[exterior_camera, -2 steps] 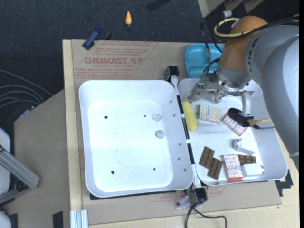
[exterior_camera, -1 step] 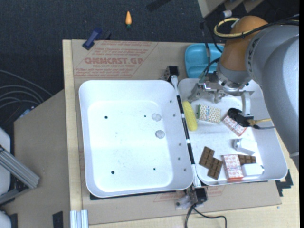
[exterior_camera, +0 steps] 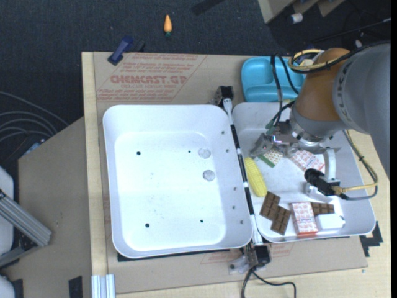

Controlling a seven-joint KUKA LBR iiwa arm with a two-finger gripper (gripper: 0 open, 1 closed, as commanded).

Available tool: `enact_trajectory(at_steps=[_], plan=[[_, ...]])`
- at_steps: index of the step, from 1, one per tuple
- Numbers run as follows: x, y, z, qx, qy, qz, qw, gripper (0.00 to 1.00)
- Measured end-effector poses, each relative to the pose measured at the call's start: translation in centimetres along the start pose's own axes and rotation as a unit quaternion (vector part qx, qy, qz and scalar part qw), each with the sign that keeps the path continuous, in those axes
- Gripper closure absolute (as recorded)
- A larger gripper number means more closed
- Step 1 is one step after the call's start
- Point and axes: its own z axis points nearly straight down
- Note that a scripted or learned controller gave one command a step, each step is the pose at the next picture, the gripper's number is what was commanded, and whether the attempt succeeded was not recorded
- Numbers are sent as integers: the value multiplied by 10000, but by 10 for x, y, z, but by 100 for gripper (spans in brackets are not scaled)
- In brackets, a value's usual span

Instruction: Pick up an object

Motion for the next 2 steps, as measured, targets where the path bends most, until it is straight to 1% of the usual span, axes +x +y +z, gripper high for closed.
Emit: enact_trajectory(at_steps=[1,2], plan=[[0,1,-10,-11,2,6,10000,100],[48,-32,-148,-24,-2,-11,10000,100]])
